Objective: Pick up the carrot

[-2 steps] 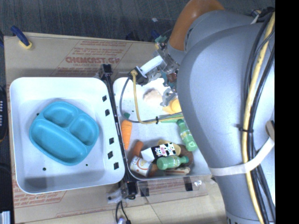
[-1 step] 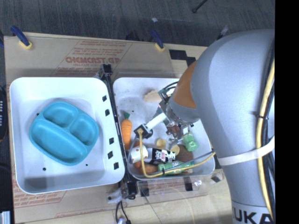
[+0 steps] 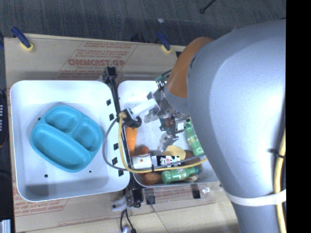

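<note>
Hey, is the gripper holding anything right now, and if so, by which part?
It cannot be told. The gripper hangs over the right bin, right of the carrot, with nothing visibly between its fingertips.

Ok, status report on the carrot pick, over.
Tool low in right bin, grip unclear. Carrot lying by the bin's left wall, not held. Green bottles and clutter packed beside it.

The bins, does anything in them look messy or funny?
A bit. The right bin is crowded: the carrot, a green bottle on its side and other items lie jumbled together. A yellow cable loops over the bins' shared edge. The blue tray in the left bin sits at a slant.
</note>
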You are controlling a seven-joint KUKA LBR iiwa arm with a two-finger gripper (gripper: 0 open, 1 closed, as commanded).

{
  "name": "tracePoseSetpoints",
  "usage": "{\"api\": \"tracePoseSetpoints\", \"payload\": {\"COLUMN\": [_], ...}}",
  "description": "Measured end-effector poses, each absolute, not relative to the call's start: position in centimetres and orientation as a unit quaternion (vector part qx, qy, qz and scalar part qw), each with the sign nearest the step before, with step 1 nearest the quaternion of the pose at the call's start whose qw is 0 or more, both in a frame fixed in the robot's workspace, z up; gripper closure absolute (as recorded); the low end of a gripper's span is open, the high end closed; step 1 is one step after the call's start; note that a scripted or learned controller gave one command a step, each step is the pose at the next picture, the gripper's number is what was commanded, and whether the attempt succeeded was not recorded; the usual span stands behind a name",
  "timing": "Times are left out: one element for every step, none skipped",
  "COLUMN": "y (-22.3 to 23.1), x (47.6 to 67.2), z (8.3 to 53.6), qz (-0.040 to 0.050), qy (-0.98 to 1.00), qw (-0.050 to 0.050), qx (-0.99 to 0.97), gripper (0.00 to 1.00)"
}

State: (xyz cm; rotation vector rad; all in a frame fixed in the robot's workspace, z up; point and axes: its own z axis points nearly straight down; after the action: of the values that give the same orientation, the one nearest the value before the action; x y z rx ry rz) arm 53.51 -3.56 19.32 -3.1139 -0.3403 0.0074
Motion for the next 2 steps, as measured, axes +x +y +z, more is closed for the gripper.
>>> {"api": "tracePoseSetpoints", "payload": {"y": [-3.81, -3.81], "x": [53.38, 53.38], "z": [19.13, 19.13], "qz": [0.0046, 0.0047], "qy": [-0.106, -0.106], "qw": [0.004, 0.004], "qx": [-0.994, -0.994], "gripper": [0.0, 0.0]}}
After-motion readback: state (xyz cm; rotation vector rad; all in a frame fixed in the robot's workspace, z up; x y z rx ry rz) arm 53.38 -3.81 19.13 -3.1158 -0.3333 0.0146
